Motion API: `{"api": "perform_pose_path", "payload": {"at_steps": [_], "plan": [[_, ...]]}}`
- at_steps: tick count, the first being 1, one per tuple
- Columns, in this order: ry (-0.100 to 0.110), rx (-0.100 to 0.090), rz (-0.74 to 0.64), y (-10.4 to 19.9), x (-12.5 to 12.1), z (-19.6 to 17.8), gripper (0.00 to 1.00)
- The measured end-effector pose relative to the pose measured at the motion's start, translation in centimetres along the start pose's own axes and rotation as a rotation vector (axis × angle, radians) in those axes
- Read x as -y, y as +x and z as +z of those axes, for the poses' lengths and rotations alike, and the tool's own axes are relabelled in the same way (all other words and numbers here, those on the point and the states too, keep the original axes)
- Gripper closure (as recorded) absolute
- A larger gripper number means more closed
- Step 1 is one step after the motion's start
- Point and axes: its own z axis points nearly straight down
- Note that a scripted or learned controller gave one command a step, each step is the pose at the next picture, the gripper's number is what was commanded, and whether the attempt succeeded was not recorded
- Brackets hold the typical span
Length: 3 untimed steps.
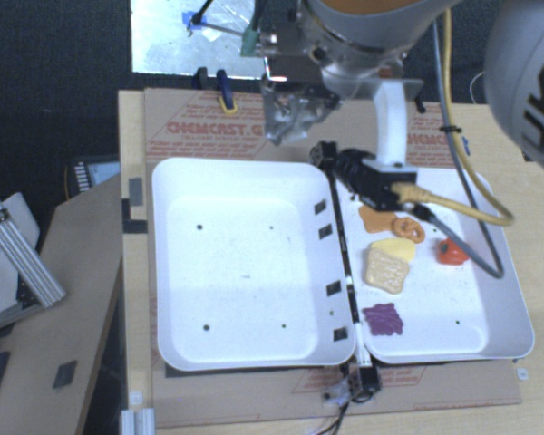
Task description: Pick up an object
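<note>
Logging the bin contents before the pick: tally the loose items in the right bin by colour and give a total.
Orange: 3, a flat piece, a pretzel-like twist and a small reddish-orange piece
Pale yellow: 1, a block
Purple: 1, a bumpy cluster
Total: 5

The arm came in from the right and hung over the far end of the right bin. In that bin sat a pale cheese-like wedge, a purple bit near the front, a pretzel, an orange piece and a red-orange thing. The left bin sat right beside it, rims touching.
</note>
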Motion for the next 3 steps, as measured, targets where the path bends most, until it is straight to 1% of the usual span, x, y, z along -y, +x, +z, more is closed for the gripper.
{"api": "perform_pose_path", "payload": {"at_steps": [1, 2, 3], "plan": [[0.011, 0.006, 0.004, -0.3, 0.1, 0.5, 0.00], [0.008, 0.004, -0.001, -0.3, 0.0, -0.6, 1.00], [0.009, 0.005, -0.002, -0.3, 0.0, -0.6, 0.00]]}}
